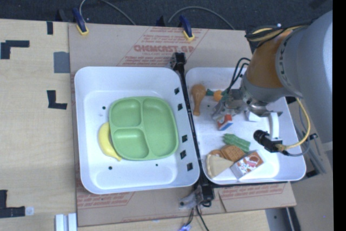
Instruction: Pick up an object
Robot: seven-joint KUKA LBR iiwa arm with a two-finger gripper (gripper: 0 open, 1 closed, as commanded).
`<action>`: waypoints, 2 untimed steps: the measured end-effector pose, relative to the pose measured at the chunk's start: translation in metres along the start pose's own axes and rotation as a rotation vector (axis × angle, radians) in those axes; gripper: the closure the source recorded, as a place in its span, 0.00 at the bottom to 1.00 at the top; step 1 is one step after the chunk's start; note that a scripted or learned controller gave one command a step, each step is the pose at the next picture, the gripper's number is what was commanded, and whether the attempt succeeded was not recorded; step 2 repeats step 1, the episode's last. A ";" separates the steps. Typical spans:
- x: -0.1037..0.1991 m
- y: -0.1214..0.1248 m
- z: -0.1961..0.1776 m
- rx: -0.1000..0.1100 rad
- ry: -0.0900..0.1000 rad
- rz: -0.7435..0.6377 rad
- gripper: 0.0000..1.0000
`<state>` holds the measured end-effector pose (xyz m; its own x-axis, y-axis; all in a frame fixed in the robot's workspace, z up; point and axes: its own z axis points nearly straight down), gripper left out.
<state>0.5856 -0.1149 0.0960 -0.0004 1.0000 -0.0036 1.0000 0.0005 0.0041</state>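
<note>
Several small toys crowd the right bin [292, 170], right of centre in the frame, and the hand [223, 111] sits low among them beside a red-and-white piece [225, 122]. I cannot tell whether it is released or clenched. Such crowding could make a grasp nudge neighbours or slip off.

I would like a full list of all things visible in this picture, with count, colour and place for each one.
Bins: two, white, side by side on the bench.
Divided plate: one, green, left bin.
Banana: one, yellow, left bin, against the plate's left edge.
Drumstick toy: one, orange-brown, right bin, upper left.
Small red and white item: one, right bin, below the gripper.
Green item: one, right bin, centre.
Cracker: one, orange.
Red and white packet: one, right bin, bottom.
Clamps: two, blue and yellow, cardboard's far edge.
Arm: one, grey and orange, from the right.
Gripper: one, over the right bin.
</note>
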 end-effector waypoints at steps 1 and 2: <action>0.066 0.021 -0.088 0.004 0.004 -0.002 1.00; 0.066 0.021 -0.088 0.004 0.004 -0.002 1.00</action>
